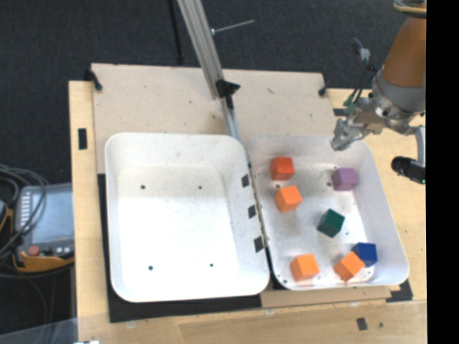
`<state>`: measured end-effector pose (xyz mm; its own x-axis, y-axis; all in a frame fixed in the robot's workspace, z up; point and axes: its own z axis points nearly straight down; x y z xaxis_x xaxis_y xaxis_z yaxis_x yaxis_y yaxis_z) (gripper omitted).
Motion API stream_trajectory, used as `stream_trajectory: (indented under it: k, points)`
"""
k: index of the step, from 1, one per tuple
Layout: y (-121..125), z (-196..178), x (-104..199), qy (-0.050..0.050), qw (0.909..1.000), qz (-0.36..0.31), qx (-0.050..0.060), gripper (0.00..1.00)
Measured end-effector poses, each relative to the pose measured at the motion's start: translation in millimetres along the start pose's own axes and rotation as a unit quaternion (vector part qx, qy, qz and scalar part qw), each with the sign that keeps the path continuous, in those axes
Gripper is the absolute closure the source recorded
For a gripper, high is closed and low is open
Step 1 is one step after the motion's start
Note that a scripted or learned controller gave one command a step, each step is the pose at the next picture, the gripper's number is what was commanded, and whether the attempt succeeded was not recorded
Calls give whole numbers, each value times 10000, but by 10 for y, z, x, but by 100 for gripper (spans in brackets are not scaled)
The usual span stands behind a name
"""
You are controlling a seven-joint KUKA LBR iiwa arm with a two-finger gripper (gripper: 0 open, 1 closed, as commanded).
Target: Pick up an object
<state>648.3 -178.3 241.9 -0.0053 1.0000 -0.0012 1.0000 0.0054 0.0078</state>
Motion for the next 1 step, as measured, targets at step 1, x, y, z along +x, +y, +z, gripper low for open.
stream_trajectory:
  k: [1]
  points:
    - [-119,-94,561,16,10000,-9,34,100]
